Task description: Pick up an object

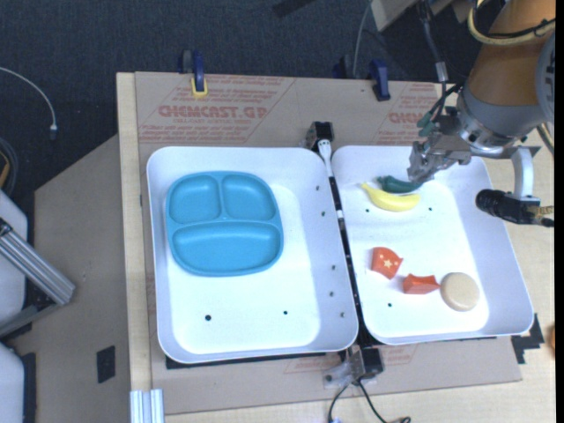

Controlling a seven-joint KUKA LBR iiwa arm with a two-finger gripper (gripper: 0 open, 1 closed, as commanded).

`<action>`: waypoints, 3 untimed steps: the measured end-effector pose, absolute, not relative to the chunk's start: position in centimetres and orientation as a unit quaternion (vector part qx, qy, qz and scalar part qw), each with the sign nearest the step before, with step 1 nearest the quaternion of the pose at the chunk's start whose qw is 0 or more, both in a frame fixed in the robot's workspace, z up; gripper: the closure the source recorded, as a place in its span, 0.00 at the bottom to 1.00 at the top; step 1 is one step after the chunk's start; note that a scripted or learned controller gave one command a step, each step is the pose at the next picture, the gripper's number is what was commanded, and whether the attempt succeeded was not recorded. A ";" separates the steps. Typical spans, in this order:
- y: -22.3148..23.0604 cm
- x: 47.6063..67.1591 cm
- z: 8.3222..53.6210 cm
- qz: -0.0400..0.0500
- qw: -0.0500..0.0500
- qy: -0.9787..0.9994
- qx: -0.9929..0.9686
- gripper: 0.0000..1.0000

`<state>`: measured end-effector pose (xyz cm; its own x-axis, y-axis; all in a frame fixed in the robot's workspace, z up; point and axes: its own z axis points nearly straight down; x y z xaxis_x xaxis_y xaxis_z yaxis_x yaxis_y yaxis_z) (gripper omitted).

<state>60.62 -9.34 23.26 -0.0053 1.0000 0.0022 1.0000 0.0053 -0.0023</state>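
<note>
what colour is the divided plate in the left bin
Light blue. The divided plate lies in the left bin; the camera view shows it plainly.

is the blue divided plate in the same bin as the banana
No, the blue divided plate lies in the left bin, while the banana lies in the right bin.

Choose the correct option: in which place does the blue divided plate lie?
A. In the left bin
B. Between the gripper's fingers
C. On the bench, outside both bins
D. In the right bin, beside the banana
A: the blue divided plate lies flat inside the left bin, while the banana and the gripper are over in the right bin.
</note>
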 end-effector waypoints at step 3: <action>8.5 63.8 24.2 -0.001 -0.001 -0.709 -0.705 1.00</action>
